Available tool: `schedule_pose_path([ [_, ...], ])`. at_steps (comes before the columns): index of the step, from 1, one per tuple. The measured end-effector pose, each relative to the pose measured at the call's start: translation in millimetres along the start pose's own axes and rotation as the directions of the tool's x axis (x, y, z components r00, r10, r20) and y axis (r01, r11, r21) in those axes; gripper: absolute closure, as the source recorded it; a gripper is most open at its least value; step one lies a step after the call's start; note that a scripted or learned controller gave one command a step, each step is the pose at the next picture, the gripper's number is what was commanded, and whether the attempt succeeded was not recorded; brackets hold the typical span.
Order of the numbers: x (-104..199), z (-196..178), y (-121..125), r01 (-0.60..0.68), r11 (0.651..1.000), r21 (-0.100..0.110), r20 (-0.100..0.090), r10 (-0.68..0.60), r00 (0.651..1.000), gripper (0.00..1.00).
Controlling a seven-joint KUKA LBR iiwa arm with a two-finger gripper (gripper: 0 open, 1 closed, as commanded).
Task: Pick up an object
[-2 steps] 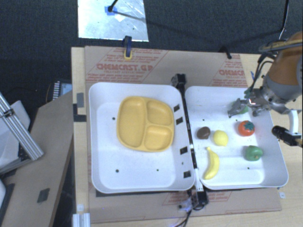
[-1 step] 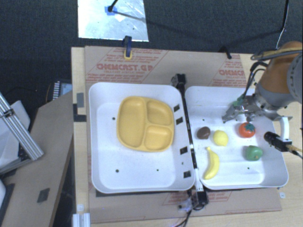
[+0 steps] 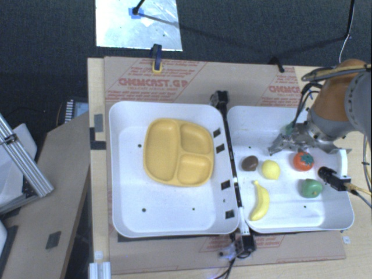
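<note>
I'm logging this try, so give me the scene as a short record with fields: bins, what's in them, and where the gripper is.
left bin: yellow divided plate
right bin: brown ball, lemon, banana, tomato, green apple
gripper: over the right bin, above the lemon and left of the tomato
held: nothing visibly between the fingers

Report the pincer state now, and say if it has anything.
Pincer: over the right bin, just left of the tomato; open or shut cannot be told, and nothing is seen held.
</note>
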State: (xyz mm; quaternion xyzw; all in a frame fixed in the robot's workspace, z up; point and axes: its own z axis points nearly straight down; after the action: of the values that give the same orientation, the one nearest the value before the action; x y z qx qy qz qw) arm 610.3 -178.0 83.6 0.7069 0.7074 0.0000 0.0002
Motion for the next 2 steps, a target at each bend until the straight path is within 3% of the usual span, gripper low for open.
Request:
schedule_pose_path([
  [1, 0, -12, 1, 0.000, 1.000, -0.004, 0.002, 0.000, 1.000, 1.00],
  [2, -3, -56, 1, -0.001, 1.000, -0.005, 0.001, 0.001, 1.000, 1.00],
])
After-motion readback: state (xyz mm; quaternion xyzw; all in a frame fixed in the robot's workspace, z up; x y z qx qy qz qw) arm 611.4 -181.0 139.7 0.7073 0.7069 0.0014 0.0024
